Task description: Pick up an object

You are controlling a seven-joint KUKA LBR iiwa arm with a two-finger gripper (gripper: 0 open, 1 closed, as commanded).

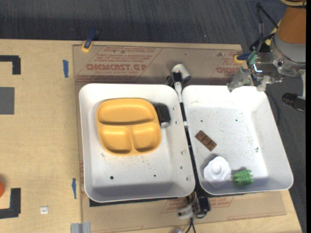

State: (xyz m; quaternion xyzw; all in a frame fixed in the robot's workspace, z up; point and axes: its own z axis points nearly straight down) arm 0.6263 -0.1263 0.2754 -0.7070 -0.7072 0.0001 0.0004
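The right bin [272,144] holds a brown chocolate-bar piece [205,140] near its middle left. A white bottle-like object [216,170] and a small green object [242,176] lie by its front wall. In the left bin [92,144] rests a yellow divided plate [129,125], with a dark grey object [163,114] touching its right rim. My gripper [249,80] hangs at the back right corner of the right bin, above its far rim, well away from all the objects. Nothing shows between its fingers.
A cardboard sheet [121,62] lies under the bins. A white-and-black object [179,74] stands at the back between the bins, and a yellow and blue clamp [89,41] sits at the cardboard's far left corner. Cables hang beside the arm at right.
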